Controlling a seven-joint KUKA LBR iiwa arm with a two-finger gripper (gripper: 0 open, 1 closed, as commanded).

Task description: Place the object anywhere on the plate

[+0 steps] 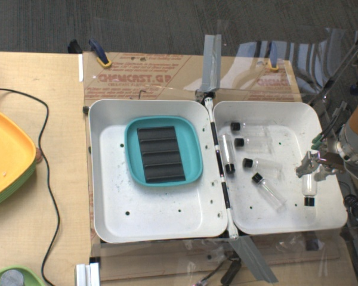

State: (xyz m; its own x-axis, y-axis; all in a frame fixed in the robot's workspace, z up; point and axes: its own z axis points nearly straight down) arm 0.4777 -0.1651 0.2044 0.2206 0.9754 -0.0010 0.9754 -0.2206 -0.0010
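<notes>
- We see two shallow white bins side by side on the bench [53,159]: the left bin [107,207] and the right bin [286,216], with their inner walls touching down the middle.
- In the left bin lies a teal plate [194,154], squarish with rounded corners, carrying a dark ribbed insert [160,154] in its centre.
- In the right bin we count several clear vials with black caps, scattered on the floor.
- One vial [226,154] lies along the left wall of the right bin, its black cap toward the near end.
- Another vial [266,189] lies aslant near the middle of that bin, and smaller ones sit above it.
- The tool [310,170] reaches in from the right and hangs over the right side of the right bin.
- Just beneath the tool a further vial [309,190] stands out, its black cap at the lower end; we cannot tell whether the tool's fingers grip it or how far apart they are.
- All the vials are in the right bin, well apart from the plate.
- On the bench to the left we see stacked yellow dishes [6,159] and a black cable [48,177] running past them.
</notes>
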